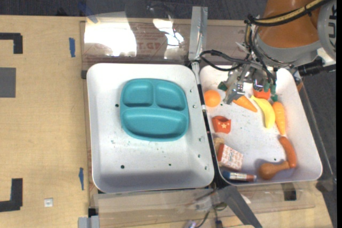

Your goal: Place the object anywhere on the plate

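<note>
A teal divided plate (155,108) lies in the left white bin (107,157) with nothing on it. The right bin (309,160) holds several toy foods: an orange ball (212,97), an orange carrot piece (246,103), a yellow banana (265,111), a red cube (222,124) and a patterned packet (231,156). My gripper (240,88) hangs low over the far part of the right bin, just above the carrot piece and to the right of the orange ball. Nothing shows as held in it.
Along the right bin's right side lie a long carrot (279,117), a sausage (288,150) and a brown drumstick (272,169). A small red tube (239,175) rests at the front wall. A ridge (206,131) divides the bins. Cables trail from the wrist.
</note>
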Available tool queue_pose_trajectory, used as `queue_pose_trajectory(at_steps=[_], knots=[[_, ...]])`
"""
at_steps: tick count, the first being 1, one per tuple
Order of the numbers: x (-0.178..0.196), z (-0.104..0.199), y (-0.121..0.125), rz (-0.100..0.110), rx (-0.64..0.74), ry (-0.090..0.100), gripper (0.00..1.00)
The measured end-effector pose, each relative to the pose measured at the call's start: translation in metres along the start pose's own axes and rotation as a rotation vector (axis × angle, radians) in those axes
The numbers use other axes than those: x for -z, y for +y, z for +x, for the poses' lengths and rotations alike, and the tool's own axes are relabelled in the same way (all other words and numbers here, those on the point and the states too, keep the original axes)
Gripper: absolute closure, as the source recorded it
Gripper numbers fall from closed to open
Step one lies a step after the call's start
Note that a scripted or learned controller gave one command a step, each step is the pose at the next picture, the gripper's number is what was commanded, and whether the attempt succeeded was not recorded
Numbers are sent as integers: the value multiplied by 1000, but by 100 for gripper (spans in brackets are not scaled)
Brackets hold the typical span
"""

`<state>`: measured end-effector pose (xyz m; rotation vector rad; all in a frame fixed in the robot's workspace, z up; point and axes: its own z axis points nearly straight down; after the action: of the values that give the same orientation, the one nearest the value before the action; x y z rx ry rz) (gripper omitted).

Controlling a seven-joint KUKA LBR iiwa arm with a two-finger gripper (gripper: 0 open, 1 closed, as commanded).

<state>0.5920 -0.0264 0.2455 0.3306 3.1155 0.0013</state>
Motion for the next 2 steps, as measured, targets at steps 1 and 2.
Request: queue_pose_trajectory(at_steps=[1,2], knots=[[-45,-51,34,0,-7,5,100],[5,-10,-17,0,132,2,100]])
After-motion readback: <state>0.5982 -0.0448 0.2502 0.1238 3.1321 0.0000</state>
